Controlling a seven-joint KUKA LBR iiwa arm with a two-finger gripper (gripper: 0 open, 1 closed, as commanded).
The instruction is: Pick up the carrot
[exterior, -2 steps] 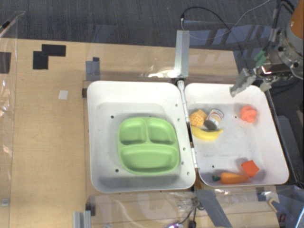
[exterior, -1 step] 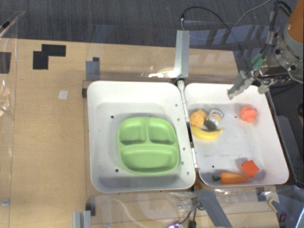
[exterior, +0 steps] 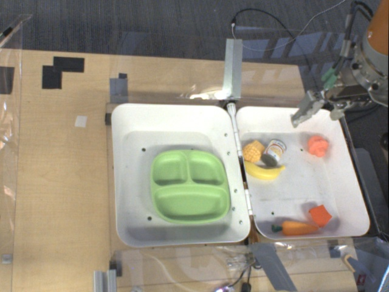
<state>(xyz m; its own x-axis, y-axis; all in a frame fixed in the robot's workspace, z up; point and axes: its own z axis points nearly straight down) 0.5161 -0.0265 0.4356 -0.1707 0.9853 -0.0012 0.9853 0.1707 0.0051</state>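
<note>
Carrot: lies at 6 o'clock in right bin, long axis 3-to-9, just beside orange block. Gripper: at bin's 12 o'clock rim, fingers spread, nothing held; carrot lies toward 6 o'clock, well apart.

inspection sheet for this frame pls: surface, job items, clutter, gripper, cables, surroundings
Surface: wooden bench bearing a left bin and a right bin, side by side.
Job's things: carrot lies flat along the right bin's near edge, beside an orange block.
Clutter: green divided tray in the left bin; in the right bin a corn cob, small can, banana bunched together, and a pink lump apart from them.
Grippers: gripper over the right bin's far edge, well away from the carrot; jaws' state unclear.
Cables: black cables behind the bins; wires at the near edge.
Surroundings: black tape marks on the bench.
</note>
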